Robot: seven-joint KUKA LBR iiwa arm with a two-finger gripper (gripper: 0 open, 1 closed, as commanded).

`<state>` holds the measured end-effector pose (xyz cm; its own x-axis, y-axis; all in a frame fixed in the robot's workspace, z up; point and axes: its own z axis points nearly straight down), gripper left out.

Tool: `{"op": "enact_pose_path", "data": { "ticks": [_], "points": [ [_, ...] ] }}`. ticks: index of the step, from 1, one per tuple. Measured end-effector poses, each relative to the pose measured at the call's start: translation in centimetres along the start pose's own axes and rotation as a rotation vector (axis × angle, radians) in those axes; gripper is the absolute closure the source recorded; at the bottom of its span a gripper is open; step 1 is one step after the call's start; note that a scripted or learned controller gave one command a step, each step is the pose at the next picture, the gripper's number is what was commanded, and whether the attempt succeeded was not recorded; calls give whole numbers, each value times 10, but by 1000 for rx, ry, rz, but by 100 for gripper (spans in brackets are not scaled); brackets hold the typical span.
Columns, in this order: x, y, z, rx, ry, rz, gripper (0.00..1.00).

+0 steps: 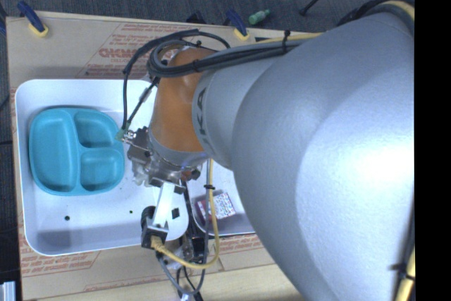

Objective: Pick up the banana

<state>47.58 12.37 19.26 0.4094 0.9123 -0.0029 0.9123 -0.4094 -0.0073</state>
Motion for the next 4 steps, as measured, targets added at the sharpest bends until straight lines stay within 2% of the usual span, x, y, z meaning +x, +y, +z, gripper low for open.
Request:
{"op": "enact_pose_path", "data": {
  "ticks": [1,2,4],
  "points": [
    [85,-39,102,0,-1,-309,100],
    [34,-15,-15,-4,0,-262,100],
    [36,-16,-34,2,-1,-275,100]
  ]
}}
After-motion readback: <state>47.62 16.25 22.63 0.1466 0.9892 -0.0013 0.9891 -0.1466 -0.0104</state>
